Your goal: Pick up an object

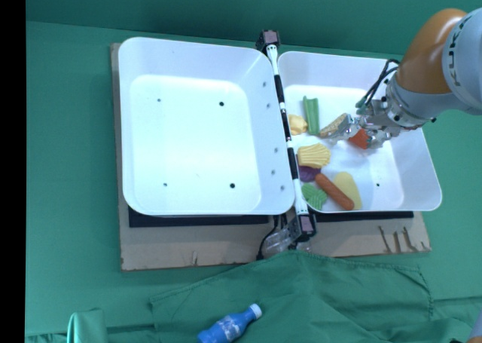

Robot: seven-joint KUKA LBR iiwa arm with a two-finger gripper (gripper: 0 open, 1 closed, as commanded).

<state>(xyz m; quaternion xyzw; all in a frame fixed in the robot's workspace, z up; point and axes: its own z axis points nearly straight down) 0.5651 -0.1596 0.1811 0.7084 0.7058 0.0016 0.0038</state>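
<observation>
Hanging low inside the right bin, the jaws sit over a small orange-red piece and beside a tan wedge; whether they are open or closed on anything cannot be told from this slant. The tan wedge lies with its long axis running from lower left to upper right, its upper end toward the jaws. Left of it in the right bin, a green stalk stands nearly along the bin's depth, next to a small yellow piece. Nearer the bin's front edge lie a ridged yellow chip, a purple piece, a carrot pointing down and right, a pale yellow slice and a green leaf. Beyond the bin's front, on the green cloth, lies a blue bottle.
</observation>
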